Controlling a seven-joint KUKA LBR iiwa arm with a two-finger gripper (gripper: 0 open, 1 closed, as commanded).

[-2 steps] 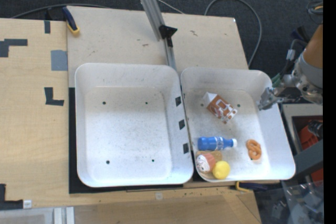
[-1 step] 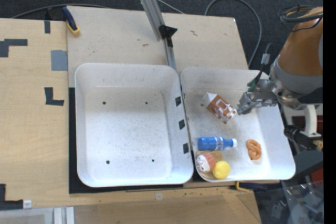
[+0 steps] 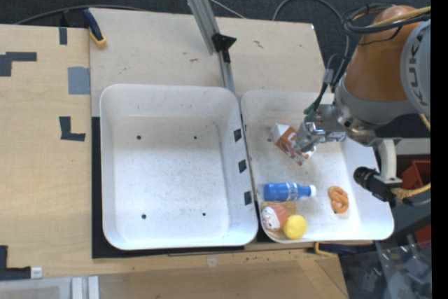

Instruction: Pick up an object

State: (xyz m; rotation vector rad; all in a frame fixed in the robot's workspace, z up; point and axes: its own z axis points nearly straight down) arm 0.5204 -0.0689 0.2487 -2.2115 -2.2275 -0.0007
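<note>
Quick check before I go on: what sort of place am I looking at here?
Likely a robot grasping test bench in a lab: two shallow white plastic bins on a wooden bench, small mixed items like a blue bottle, loose cables.

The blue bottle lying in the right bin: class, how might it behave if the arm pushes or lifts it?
The blue bottle lies on its side, so a sideways push would probably roll it. It looks like smooth, rounded plastic, so it may slip when lifted. It sits close to the yellow ball, which it could nudge.
</note>
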